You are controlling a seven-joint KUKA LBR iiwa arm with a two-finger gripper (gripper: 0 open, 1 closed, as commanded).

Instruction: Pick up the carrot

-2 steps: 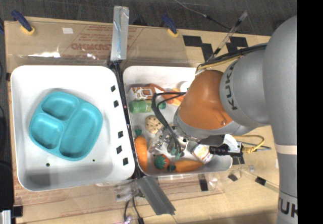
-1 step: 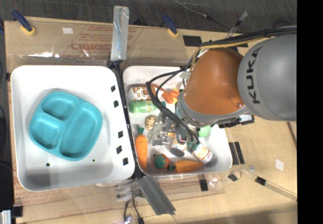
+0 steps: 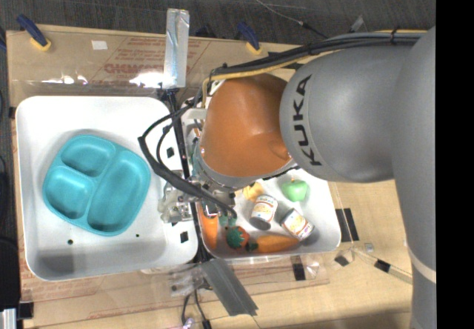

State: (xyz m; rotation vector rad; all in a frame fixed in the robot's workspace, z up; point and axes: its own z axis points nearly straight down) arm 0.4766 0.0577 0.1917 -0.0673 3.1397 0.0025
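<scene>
The carrot (image 3: pixel 275 244) lies along the near wall of the right bin (image 3: pixel 330 225), orange, with its green leafy top (image 3: pixel 237 237) pointing left. A second orange piece (image 3: pixel 209 231) stands just left of that top; I cannot tell what it is. The grey arm with its orange band (image 3: pixel 241 127) covers most of the right bin. My gripper (image 3: pixel 211 205) hangs below the band, over the bin's near left corner, just above and left of the carrot's top. Cables and the wrist hide its tips.
Beside the carrot lie two small labelled cans (image 3: pixel 263 210) (image 3: pixel 297 224), a green fruit (image 3: pixel 296 189) and a yellow item (image 3: pixel 252 190). The left bin (image 3: pixel 37 127) holds a teal divided plate (image 3: pixel 96 183). Black cables (image 3: pixel 159 150) loop over the wall between the bins.
</scene>
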